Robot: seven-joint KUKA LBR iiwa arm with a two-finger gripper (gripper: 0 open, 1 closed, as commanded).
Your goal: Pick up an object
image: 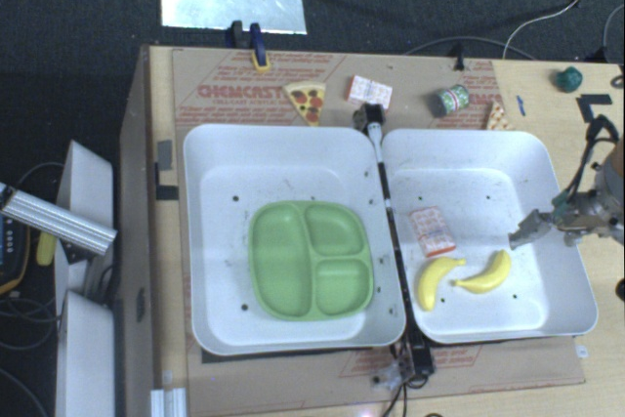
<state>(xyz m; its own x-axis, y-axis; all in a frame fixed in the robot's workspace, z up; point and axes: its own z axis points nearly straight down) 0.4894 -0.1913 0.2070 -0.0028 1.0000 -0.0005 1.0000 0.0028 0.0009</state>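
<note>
Two bananas (467,274) lie in the right bin (557,303), and they are the likeliest thing for the end effector (530,229) to take. They sit just below and to the left of it as the camera looks down, near but not touching. One banana (488,273), the nearer, has its long axis running up to the right, its upper tip pointing toward the end effector; the other banana (435,276) lies further left, curved, almost end to end with the first. So the coming move turns on a short shift down and left, and, I judge, on turning the end effector across the nearer banana's long axis instead of along it. Whether the end effector is wide or narrow I cannot tell; it is a small grey blur at this angle, and nothing is seen held in it. A packet (431,230), white and red, lies flat to the end effector's left, above the bananas and well clear of them. Further left, past the rim where the bins meet, the left bin (210,210) bears a green tray (312,259) with three compartments. Beyond both bins, on the table (244,88), lie a toy pizza slice (306,101), a small card (369,92) and a can (452,99), all well away.
</note>
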